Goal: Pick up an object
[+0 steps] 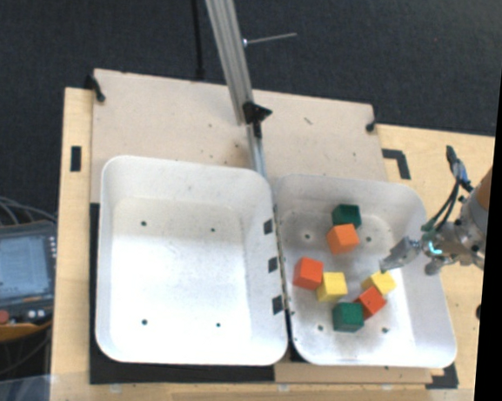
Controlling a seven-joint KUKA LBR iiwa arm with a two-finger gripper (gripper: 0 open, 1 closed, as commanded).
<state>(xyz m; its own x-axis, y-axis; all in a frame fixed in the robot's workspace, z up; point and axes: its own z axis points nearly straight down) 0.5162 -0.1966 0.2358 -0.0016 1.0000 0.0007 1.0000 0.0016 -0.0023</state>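
My two-finger metal gripper [401, 255] hangs just above the small yellow cube [384, 282]. Its opening I cannot tell. Nothing lifted yet.

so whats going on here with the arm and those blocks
A robot arm reaches in from the right, its gripper over the right bin beside a yellow block. That bin holds seven small blocks: two green, three orange or red, two yellow. None is between the fingers, so nothing is picked up yet. The left bin sits alongside.
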